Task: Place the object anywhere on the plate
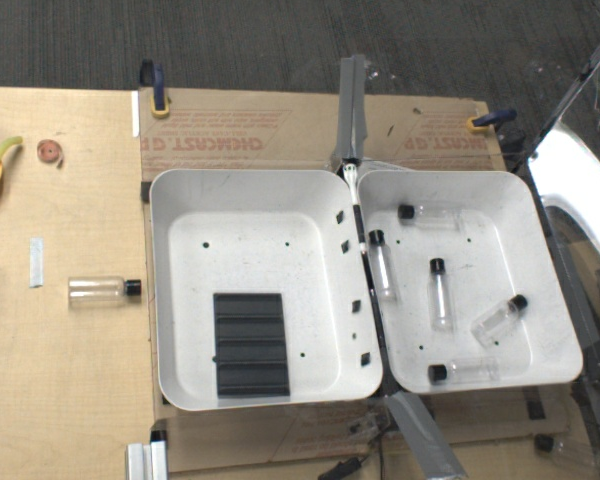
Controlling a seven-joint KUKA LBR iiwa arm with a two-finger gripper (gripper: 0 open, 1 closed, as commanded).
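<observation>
Camera view: ribbed black rectangular plate [250, 344] lies in the left bin [180, 208]; clear cylindrical black-capped vials [439, 292] scatter the right bin [540, 268].

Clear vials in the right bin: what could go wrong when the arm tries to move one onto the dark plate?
1. The vials are transparent and lie flat on the white right bin, so a grasp may miss or slip.
2. One vial lies against the divider wall, leaving little finger room.
3. The black ribbed plate sits in the left bin; a round vial could roll off it.
</observation>
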